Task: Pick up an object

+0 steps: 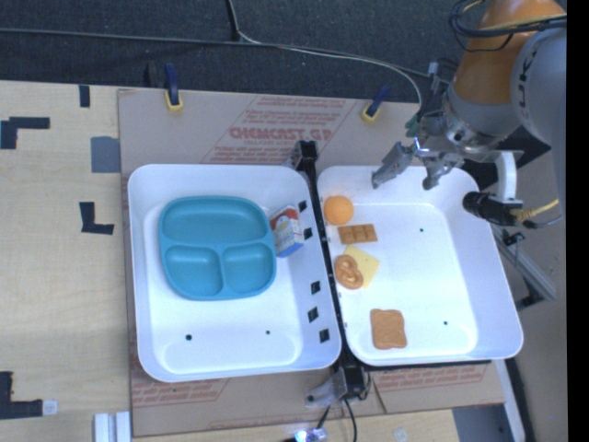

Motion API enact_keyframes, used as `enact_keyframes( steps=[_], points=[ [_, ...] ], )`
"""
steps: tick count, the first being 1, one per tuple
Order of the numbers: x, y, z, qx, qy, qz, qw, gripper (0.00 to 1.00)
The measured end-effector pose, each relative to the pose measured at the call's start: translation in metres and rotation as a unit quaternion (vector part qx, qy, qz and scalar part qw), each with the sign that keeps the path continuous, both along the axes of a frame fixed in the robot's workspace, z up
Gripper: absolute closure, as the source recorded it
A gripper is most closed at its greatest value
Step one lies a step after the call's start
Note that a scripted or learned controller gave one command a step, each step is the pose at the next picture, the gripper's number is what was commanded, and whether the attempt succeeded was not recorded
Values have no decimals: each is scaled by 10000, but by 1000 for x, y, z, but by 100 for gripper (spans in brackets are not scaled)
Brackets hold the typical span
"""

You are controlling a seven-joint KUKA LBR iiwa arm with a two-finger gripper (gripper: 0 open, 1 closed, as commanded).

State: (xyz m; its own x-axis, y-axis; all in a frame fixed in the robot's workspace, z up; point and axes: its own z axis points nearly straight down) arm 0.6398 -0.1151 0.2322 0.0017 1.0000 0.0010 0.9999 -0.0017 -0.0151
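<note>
My gripper point(407, 174) hangs over the far edge of the right bin point(460, 274), its two fingers spread apart with nothing between them. Below and to its left, inside that bin, lie an orange ball point(339, 210), a brown cracker point(357, 235), a pretzel point(349, 271) on a yellow cheese slice point(366, 264), and a slice of toast point(387, 329) near the front. In the left bin point(221, 339) a blue divided plate point(218, 247) sits next to a small carton point(288, 231).
The two bins meet along a black-clipped seam point(317, 247). They rest on a cardboard sheet point(267, 127) held by two clamps at the back. A cable point(304, 49) runs across the dark background. The right half of the right bin is bare white floor.
</note>
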Motion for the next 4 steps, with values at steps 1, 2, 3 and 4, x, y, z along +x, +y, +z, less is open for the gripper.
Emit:
enact_keyframes(
  steps=[1, 2, 3, 4],
  points=[
    [3, 0, 9, -7, -68, 16, 10000, 0],
    [-4, -4, -36, -11, -63, 15, 10000, 0],
    [1, 5, -94, -9, -51, 18, 10000, 0],
    [0, 6, -148, -11, -56, 18, 10000, 0]
  ],
)
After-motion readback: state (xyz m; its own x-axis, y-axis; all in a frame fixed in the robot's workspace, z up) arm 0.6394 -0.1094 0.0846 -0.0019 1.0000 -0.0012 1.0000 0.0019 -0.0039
